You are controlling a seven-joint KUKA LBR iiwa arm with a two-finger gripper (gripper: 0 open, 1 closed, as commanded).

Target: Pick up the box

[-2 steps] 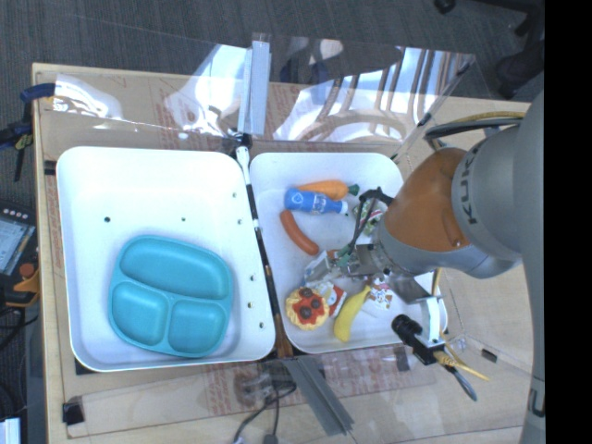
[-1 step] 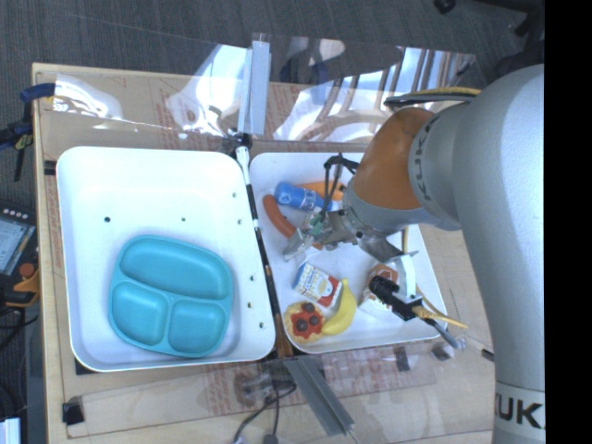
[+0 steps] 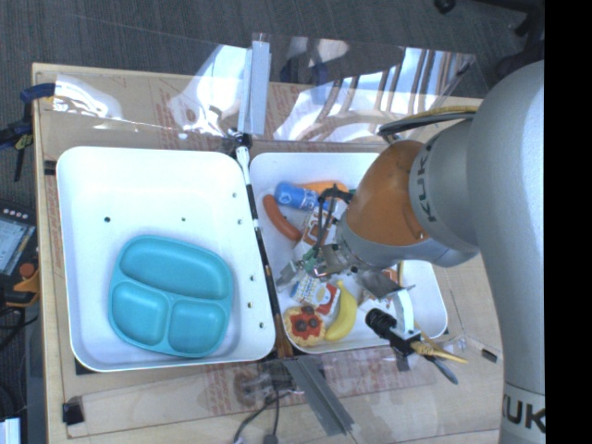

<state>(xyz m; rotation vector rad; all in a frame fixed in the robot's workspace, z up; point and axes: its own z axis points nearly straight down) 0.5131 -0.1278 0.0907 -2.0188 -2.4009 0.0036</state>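
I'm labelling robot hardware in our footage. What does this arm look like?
The arm is bulky, rounded and light grey, with a glossy orange band above the wrist and dark KUKA lettering on its casing. Thin dark cables run along the wrist toward the gripper, a small metallic assembly.

We see our arm (image 3: 504,174) as thick, rounded grey segments with a smooth matte skin. Just below the grey wrist segment sits a glossy orange band (image 3: 393,206). Beside this band, dark letters "KU" (image 3: 427,202) are printed on the grey casing.
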